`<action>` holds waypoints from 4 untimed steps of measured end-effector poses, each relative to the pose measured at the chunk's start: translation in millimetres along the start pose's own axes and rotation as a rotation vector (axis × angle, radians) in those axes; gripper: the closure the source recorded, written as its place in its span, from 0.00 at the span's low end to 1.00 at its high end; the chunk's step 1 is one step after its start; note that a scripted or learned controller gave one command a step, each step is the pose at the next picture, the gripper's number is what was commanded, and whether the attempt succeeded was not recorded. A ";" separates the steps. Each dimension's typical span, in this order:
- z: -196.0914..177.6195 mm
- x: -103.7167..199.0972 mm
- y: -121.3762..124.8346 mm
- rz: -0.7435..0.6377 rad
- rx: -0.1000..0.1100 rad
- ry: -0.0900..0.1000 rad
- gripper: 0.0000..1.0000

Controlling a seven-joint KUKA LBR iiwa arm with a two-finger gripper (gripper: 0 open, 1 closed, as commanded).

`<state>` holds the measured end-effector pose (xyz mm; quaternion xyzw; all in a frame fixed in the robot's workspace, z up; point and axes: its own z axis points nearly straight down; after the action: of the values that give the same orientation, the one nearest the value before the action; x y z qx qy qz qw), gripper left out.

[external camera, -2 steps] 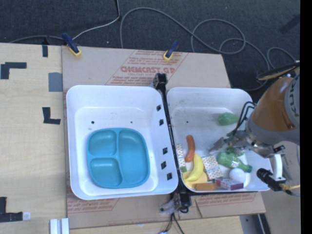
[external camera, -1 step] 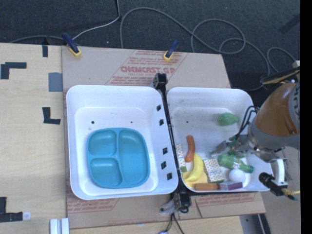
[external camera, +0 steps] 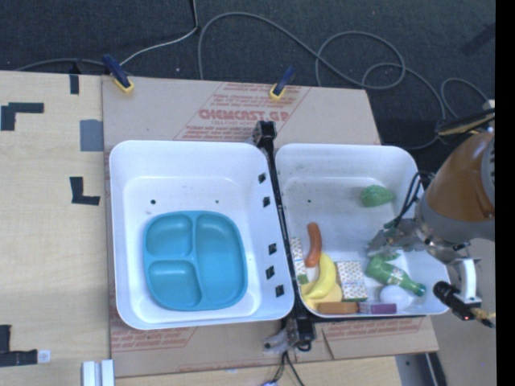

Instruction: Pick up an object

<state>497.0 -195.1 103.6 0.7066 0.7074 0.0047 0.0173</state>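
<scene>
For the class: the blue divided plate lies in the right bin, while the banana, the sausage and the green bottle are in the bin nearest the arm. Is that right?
Not quite. The camera view shows the blue divided plate lying in the left bin, not the right. The rest holds: the banana, the sausage and the green bottle are in the right bin, nearest the arm.

The arm (external camera: 463, 195) runs off the right edge, and the claw's (external camera: 392, 246) fingertips blur together.
</scene>
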 end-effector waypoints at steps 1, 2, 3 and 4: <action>-41.4 30.6 -11.6 -0.001 0.031 0.018 1.00; -41.1 30.3 -12.0 0.000 0.032 0.018 0.00; 14.9 22.9 9.4 0.001 0.026 0.015 0.00; -80.6 108.6 70.9 -0.001 0.030 0.018 0.00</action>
<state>565.3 -85.0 184.5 0.7063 0.7080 0.0005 0.0001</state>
